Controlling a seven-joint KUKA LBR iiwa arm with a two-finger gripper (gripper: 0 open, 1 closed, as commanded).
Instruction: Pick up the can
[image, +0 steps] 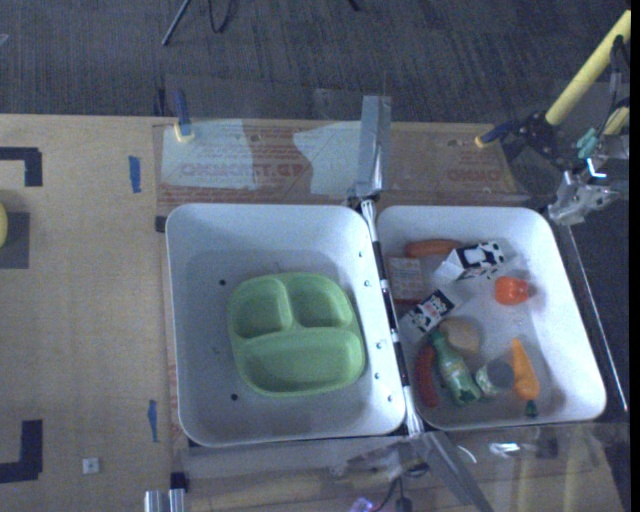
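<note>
1. Up at the far right corner, the gripper (578, 196) hangs just outside the rim of the right bin (565, 262); from where I stand I cannot tell how it is set, as it is small and blurred against the dark floor.
2. Nothing sits in it that I can make out.
3. Behind it, a yellow bar (590, 66) slants up toward the far right.
4. Down in the right bin, the can (493, 377) lies on its side near the near rim, well apart from the gripper, between a green bottle (453, 371) on its left and a carrot (523, 371) on its right.
5. Farther back in that bin lie a round orange thing (511, 290), a black-and-white carton (478, 259) and a second patterned box (430, 310), with a red sausage-like piece (427, 376) along the left wall.
6. Across the divider, the left bin (200, 250) holds a green divided plate (296, 333), lying flat.
</note>
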